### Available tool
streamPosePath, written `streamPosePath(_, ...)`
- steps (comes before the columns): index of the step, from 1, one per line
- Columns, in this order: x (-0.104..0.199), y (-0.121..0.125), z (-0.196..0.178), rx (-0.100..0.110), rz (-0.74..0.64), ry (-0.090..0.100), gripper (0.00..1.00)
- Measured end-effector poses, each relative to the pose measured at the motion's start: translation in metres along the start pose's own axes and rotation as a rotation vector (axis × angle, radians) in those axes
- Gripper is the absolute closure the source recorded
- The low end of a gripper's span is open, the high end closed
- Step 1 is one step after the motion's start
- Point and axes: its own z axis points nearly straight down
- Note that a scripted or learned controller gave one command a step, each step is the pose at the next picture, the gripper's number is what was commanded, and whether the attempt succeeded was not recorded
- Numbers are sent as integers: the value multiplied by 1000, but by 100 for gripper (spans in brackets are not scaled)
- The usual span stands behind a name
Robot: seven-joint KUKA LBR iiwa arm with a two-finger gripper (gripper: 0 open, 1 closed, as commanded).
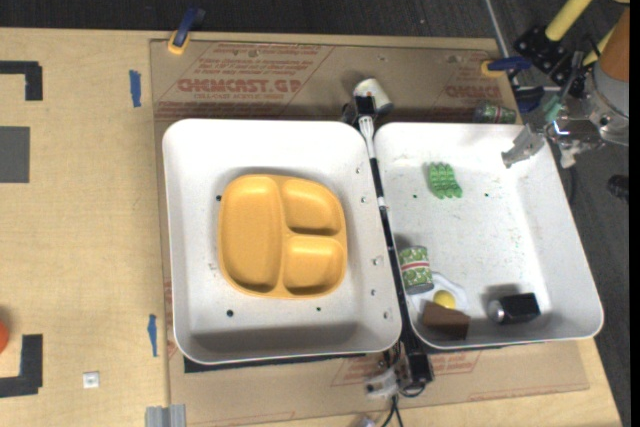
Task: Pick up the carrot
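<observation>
Over the back right corner of the shallow white right-hand bin (pixel 500 235) hangs the grey two-finger gripper (pixel 530 141), high above the floor of the bin, and we cannot tell whether the claw is spread or pressed together. We can match nothing in that bin to the carrot with confidence: not the small green studded block (pixel 443 180), nor the cluster of small items near the front wall. The only orange we find is a small orange-red shape (pixel 3 337) cut off by the left edge, on the bare bench well apart from both bins; it may be the carrot, but we cannot say. Its long axis and pointing direction are not readable. We judge the search step still ahead: to do it well, we should settle the target first, then descend with the claw across its narrow width.
</observation>
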Motion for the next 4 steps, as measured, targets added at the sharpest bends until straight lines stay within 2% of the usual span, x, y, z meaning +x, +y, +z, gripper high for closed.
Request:
streamPosePath(1,56,-105,109,0,28,1,0)
streamPosePath(2,118,-123,108,-2,-44,0,0)
streamPosePath(3,119,-122,98,-5,-43,1,100)
streamPosePath(4,55,-109,107,-5,20,-2,100)
